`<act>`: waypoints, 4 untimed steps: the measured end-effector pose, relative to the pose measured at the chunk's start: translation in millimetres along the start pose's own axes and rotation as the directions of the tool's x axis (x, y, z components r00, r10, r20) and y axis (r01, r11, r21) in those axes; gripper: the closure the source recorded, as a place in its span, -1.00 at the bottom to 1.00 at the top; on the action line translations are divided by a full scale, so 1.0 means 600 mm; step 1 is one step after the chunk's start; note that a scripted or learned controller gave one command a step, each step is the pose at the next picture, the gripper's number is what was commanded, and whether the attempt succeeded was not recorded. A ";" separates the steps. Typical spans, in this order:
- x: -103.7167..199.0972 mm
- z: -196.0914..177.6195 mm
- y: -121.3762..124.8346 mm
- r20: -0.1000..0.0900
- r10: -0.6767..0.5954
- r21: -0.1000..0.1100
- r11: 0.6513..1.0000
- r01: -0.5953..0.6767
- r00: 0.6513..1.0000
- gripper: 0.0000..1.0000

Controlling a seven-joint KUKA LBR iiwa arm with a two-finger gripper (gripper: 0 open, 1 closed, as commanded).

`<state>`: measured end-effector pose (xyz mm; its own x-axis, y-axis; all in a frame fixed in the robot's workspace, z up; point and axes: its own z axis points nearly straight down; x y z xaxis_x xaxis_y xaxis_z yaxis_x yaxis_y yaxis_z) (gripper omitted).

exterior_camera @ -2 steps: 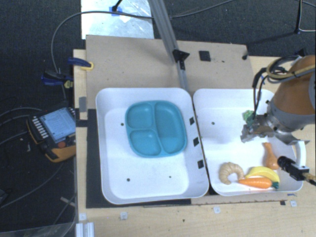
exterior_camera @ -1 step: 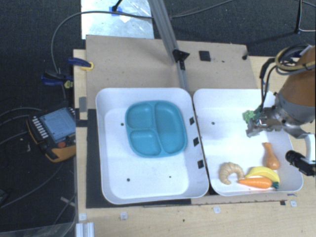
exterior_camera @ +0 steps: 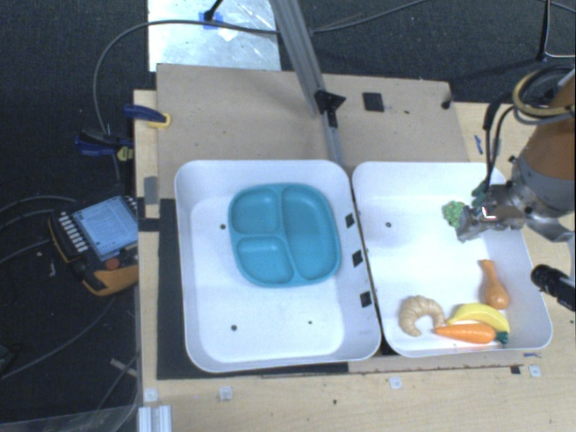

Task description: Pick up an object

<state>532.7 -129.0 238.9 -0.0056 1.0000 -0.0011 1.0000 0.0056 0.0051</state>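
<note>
1. A tan bench (exterior_camera: 270,115) carries two shallow white bins; the left bin (exterior_camera: 207,331) holds a smooth blue divided plate (exterior_camera: 284,234).
2. The gripper (exterior_camera: 474,221) sits by the right bin's (exterior_camera: 396,196) far right edge, touching a knobbly green broccoli (exterior_camera: 453,211); whether it grips, I cannot tell.
3. Likely mid-grasp; next comes a clean lift.
4. A croissant (exterior_camera: 420,313), banana (exterior_camera: 479,314), carrot (exterior_camera: 466,333) and drumstick (exterior_camera: 492,283) cluster at the near right corner.

Dark carpet floor (exterior_camera: 54,61); tan bench board (exterior_camera: 243,115); shiny sheet (exterior_camera: 211,21) behind; metal pole (exterior_camera: 301,43) slanting.
</note>
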 end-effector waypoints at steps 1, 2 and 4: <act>0.078 0.014 -0.021 -0.002 -0.003 0.005 1.000 0.003 1.000 1.00; 0.163 -0.001 -0.030 -0.003 -0.005 0.003 1.000 0.005 1.000 1.00; 0.360 -0.004 -0.050 -0.004 -0.007 0.005 1.000 0.007 1.000 1.00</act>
